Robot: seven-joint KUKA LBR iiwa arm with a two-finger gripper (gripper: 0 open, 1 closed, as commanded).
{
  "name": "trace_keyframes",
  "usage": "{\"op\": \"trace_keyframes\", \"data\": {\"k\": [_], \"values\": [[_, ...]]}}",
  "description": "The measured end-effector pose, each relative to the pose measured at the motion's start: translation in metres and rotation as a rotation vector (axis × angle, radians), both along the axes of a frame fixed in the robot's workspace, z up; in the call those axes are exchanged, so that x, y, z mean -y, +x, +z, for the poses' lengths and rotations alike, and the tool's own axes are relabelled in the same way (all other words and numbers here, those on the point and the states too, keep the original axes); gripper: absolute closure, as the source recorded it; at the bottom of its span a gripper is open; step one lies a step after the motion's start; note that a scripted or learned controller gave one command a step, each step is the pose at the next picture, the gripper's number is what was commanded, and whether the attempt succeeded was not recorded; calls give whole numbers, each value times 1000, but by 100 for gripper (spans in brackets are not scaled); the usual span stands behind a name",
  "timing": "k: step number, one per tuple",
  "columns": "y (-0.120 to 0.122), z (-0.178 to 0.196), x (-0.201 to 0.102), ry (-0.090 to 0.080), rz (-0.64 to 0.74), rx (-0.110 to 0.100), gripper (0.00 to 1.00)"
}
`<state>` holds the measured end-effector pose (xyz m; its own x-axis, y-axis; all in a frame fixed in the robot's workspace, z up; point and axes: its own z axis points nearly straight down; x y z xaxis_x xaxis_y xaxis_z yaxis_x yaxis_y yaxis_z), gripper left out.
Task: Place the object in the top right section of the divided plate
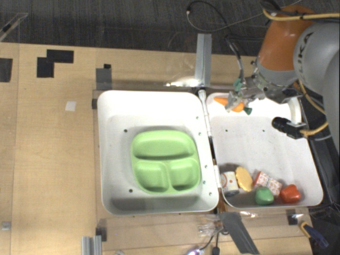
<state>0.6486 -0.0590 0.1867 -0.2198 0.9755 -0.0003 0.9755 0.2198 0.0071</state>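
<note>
Two white bins share the bench: green divided plate at left, toys clustered lower right, while the gripper, upper right, hovers at an orange object, jaw state unclear.

A light green divided plate is sitting in a white bin. In the other white bin, yellow, green, red and orange toys are showing.
</note>
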Motion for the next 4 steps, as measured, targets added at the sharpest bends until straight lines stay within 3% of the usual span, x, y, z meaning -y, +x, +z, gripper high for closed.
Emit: {"op": "trace_keyframes", "data": {"k": [1,2,3,4], "values": [[0,0,0,0,0,0,0],[-62,-2,-43,1,-318,-7,0],[-61,9,-44,3,-315,-2,100],[-61,9,-44,3,-315,-3,0]]}}
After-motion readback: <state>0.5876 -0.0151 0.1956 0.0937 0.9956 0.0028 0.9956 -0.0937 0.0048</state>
